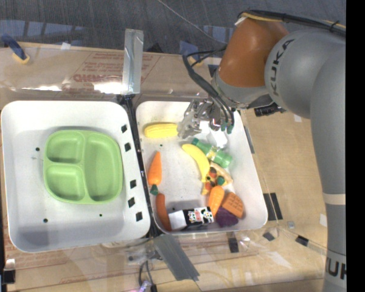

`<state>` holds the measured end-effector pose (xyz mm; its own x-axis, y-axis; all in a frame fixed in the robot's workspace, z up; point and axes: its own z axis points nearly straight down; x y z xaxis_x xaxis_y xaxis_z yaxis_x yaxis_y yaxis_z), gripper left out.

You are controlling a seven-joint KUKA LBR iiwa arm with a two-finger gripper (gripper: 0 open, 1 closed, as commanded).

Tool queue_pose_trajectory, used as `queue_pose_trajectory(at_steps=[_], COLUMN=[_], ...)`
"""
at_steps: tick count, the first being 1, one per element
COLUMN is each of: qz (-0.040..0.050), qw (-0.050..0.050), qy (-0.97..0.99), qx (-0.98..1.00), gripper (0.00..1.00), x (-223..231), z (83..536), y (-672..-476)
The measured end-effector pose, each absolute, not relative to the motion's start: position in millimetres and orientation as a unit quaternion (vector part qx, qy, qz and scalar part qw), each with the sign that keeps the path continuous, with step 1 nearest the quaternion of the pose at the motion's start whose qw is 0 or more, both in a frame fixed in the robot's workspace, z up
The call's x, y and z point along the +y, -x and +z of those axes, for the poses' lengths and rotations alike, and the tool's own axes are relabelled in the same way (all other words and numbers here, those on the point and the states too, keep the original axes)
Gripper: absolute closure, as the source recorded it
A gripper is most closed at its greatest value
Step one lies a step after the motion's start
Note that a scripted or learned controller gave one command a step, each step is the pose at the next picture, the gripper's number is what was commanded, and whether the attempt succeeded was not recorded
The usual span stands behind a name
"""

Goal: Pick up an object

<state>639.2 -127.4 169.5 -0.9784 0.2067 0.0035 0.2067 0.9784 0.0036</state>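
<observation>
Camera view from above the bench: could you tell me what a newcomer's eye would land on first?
The big grey arm with its orange band reaches in from the right, its pincer over the right bin's far end. That bin holds a heap of toy food, including a banana and a carrot. A green divided plate sits in the left bin.

A: What is hard to read here?

B: The gripper (pixel 198 117) sits under the wrist, and its metal parts blur together, so the finger spacing stays unclear.

A: Anything covered?

B: The arm (pixel 310 72) runs off the right and bottom edges. The green bottle (pixel 212 152) is partly behind a white piece by the gripper.

A: And the heap at the near corner?

B: The pizza slice (pixel 216 176) and purple item (pixel 230 210) overlap; their outlines are too small to tell.
</observation>
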Motion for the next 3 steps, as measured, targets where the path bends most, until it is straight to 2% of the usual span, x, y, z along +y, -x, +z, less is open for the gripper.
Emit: queue_pose_trajectory(at_steps=[1,2,3], qz=[-0.0006,-0.0002,0.0027], qw=[-0.005,-0.003,-0.002], qy=[0.103,0.168,0.110], qx=[-0.995,-0.986,-0.994], gripper=[1.00,1.00,1.00], x=[-90,-47,-165], z=[233,269,294], y=[-653.1,-648.3,-614.3])
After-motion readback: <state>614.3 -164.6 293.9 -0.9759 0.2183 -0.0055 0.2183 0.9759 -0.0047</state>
